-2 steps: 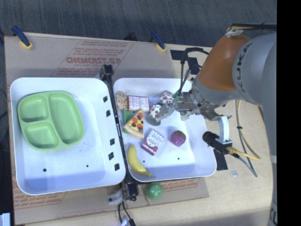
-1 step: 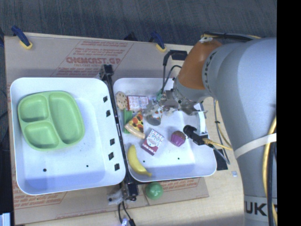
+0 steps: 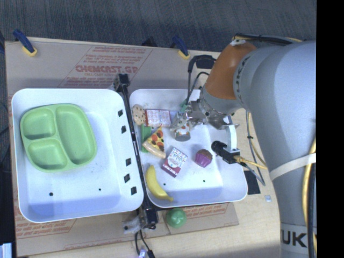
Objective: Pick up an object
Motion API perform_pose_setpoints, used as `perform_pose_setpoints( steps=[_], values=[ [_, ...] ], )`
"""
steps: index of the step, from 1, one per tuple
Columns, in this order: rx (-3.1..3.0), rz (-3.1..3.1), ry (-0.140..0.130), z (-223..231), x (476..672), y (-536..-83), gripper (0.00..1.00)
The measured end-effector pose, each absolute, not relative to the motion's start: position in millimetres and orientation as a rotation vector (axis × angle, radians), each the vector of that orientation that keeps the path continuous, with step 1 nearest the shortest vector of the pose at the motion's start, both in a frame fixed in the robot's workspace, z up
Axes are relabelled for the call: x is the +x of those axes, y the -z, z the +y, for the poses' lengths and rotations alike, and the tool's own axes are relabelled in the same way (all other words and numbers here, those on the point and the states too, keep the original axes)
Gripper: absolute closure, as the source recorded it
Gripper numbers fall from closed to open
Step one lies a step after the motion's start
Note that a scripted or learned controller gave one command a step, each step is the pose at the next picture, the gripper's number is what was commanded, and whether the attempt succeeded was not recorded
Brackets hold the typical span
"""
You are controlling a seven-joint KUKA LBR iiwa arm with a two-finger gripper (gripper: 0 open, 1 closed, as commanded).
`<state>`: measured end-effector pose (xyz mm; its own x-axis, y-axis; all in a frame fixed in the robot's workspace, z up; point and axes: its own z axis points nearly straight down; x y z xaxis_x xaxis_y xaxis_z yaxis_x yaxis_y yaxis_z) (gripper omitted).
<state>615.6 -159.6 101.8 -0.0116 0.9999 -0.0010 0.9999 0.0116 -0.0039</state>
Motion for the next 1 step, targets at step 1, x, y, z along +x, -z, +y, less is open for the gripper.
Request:
perform_pose_setpoints(
  steps=[1],
  values=[
    [-2.214,-2.230,0.003,-69.5,535.4,-254.2,1.00]
  ],
)
